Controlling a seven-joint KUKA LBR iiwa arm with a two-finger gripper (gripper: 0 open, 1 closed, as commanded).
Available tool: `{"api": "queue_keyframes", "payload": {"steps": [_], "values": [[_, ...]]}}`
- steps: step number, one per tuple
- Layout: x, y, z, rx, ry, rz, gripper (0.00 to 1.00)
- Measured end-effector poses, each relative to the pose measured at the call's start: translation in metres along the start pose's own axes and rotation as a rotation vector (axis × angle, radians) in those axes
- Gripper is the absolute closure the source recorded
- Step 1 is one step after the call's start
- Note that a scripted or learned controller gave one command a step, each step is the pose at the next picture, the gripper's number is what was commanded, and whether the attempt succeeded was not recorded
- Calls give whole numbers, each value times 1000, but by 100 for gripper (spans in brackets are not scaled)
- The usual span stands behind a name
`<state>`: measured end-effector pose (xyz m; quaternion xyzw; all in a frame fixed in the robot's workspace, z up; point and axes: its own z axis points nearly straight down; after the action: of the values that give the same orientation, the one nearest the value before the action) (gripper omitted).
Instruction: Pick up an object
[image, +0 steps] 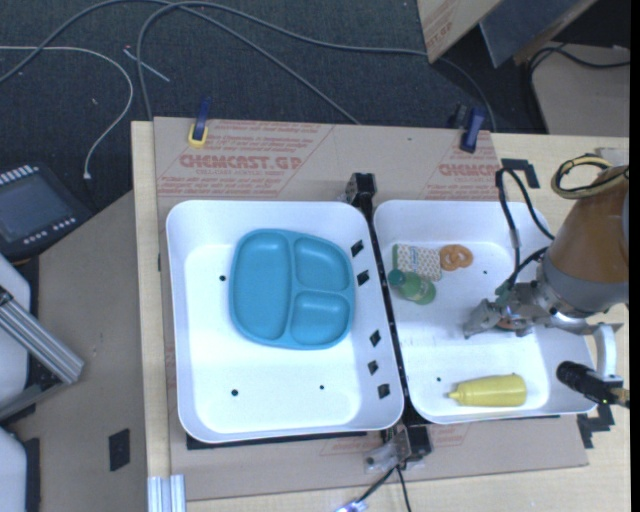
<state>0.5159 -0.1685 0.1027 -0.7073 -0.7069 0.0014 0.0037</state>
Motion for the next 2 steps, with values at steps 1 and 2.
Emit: {"api": "queue_keyframes", "payload": {"steps": [1,2], "values": [[1,0,19,-3,-1,-1,0],[1,1,7,-7,-1,0,100]]}}
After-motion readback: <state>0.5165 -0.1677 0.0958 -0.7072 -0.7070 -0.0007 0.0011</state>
